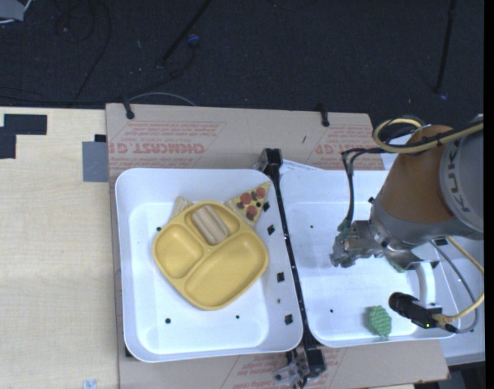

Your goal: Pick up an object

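A small green knobbly object (380,321) lies near the front right corner of the right bin (328,314). My gripper (345,252) hangs low over the middle of the right bin, up and left of the green object, apart from it. In the left bin (141,298) a yellow divided plate (212,256) holds a tan bread-like piece (208,223) in its upper compartment. A pizza slice toy (252,202) lies at the plate's upper right edge.
A black divider (284,250) runs between the two bins. Cables and a black fitting (417,308) trail from the arm at the right bin's right side. Cardboard (230,140) lies under the bins.
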You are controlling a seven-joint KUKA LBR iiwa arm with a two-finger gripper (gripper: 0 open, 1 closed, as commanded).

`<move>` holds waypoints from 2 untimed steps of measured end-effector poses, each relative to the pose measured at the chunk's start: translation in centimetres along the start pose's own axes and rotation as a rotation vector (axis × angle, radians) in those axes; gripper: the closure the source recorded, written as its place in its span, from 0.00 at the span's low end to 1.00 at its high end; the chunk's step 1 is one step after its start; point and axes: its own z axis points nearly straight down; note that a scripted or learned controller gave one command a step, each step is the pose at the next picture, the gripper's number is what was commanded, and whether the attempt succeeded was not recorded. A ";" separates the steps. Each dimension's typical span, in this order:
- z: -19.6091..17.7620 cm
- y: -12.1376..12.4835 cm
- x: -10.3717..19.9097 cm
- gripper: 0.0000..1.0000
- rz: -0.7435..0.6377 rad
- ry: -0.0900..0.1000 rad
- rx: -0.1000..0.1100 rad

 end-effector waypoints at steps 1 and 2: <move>-5.7 -0.5 0.7 1.00 -0.001 0.000 -0.002; -10.2 0.2 0.8 1.00 0.000 -0.001 -0.002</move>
